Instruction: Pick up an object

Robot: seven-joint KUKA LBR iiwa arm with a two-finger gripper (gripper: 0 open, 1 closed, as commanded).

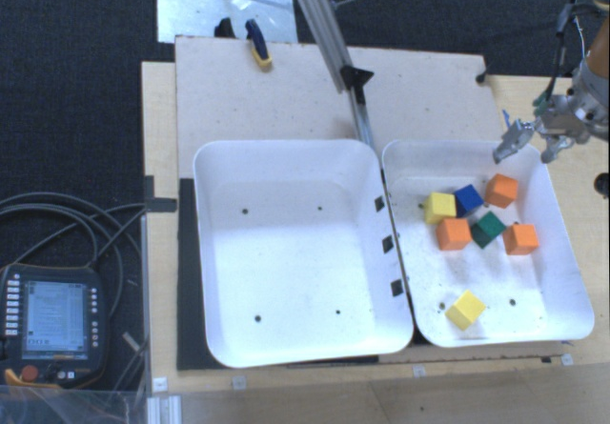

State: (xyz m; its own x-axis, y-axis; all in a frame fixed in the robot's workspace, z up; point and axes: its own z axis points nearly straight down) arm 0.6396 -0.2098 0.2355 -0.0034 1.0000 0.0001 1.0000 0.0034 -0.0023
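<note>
Looking down on the tabletop (pixel 429 98), you see two white bins side by side: the left bin (pixel 210 184) and the right bin (pixel 572 293). The arm (pixel 596 60) enters from 3 o'clock. Its hand (pixel 530 146) hangs over the right bin's rim at about 1 o'clock of that bin. The two fingers (pixel 508 143) stand apart, and nothing sits between them.

All the blocks lie in the right bin:
- An orange block (pixel 501 190) lies nearest the hand, just toward 7 o'clock of it, apart from the fingers.
- A blue block (pixel 468 198) lies at 9 o'clock of that orange block, touching a yellow block (pixel 439 207) on its own 9 o'clock side.
- A second orange block (pixel 454 233) lies at 6 o'clock of the blue block.
- A green block (pixel 489 229) lies just beside it, at its 3 o'clock.
- A third orange block (pixel 520 239) lies at 3 o'clock of the green block.
- A second yellow block (pixel 466 310) lies alone, well apart from the cluster, toward the bin's 6 o'clock edge.

A pendant (pixel 52 322) with cables rests off the tabletop at 8 o'clock. A slanted metal pole (pixel 319 17) runs down from 12 o'clock to the gap between the bins.
</note>
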